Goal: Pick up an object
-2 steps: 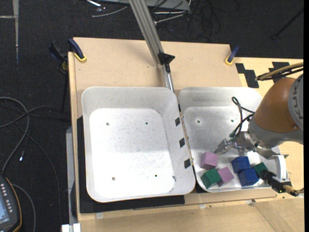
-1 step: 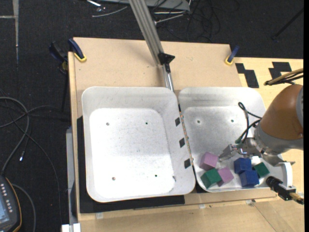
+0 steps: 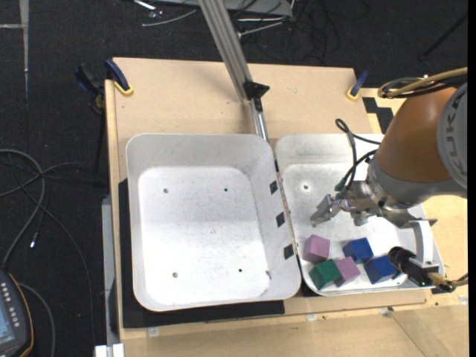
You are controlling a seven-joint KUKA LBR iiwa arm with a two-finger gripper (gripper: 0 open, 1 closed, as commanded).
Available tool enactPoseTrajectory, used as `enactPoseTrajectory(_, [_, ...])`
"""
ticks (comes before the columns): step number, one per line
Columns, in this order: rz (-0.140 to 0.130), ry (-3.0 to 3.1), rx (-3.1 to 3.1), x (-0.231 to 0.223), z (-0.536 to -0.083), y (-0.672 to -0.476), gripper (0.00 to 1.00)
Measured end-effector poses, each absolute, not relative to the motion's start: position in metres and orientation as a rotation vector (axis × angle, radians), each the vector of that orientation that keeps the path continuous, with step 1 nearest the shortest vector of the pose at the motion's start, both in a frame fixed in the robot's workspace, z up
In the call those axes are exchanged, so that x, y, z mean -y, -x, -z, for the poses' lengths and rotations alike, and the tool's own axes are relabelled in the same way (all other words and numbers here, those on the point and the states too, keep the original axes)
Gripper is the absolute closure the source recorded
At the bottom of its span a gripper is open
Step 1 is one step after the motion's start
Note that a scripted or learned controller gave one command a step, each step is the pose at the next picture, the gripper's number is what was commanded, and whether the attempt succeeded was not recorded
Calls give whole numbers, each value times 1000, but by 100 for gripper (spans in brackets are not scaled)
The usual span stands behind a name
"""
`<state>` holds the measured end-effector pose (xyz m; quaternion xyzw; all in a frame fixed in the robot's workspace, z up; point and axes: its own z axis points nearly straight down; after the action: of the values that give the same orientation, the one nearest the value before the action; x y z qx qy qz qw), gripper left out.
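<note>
End effector [image 3: 327, 210] over right bin [image 3: 297, 155] middle, grip state unclear; centre over pink block [image 3: 317, 248] near front edge, descend straight.

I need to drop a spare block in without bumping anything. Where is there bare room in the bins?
The left bin has a wide bare floor between all four walls. In the right bin, only the far strip behind the gripper is bare. Its near end is crowded: purple blocks, green block, blue blocks.
</note>
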<state>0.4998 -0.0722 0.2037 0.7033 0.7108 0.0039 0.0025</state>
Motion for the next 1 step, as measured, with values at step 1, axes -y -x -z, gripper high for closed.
enactPoseTrajectory(1, [-9, -2210, -2220, 70, -273, -544, 0])
